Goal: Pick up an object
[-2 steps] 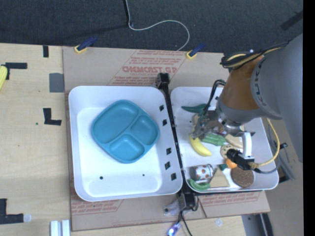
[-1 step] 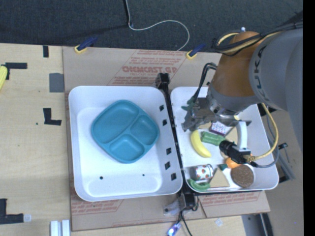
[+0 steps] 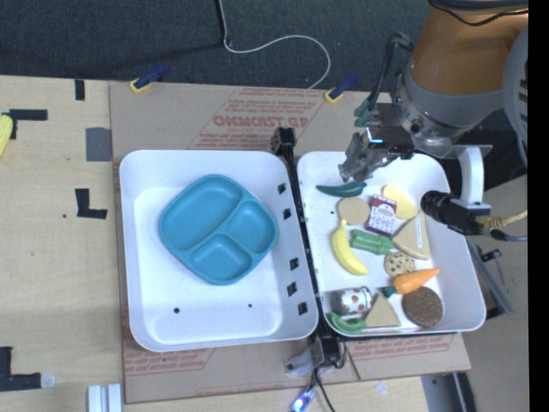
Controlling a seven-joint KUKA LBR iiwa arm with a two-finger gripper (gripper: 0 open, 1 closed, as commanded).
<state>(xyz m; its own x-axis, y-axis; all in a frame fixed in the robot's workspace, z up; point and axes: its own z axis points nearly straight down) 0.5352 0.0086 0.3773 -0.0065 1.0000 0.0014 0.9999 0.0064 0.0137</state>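
My gripper (image 3: 357, 172) hangs over the back of the right bin (image 3: 463, 316). It sits just above a dark green pod-shaped toy (image 3: 336, 190), whose right end lies right under the fingertips. Whether the tips touch it is unclear. In front of it lies a heap of toy food: a yellow banana (image 3: 346, 251), a green vegetable (image 3: 371, 243), a maroon-and-white packet (image 3: 382, 215), an orange carrot (image 3: 415, 280), a cookie (image 3: 398, 263), a brown round patty (image 3: 422, 306) and a small can (image 3: 352, 299).
The left bin (image 3: 146, 316) holds a blue divided plate (image 3: 218, 227). A black divider (image 3: 296, 230) runs between the bins. A white cable (image 3: 283, 45) loops on the dark surface behind. The arm's black side fitting (image 3: 450, 211) overhangs the right bin's right rim.
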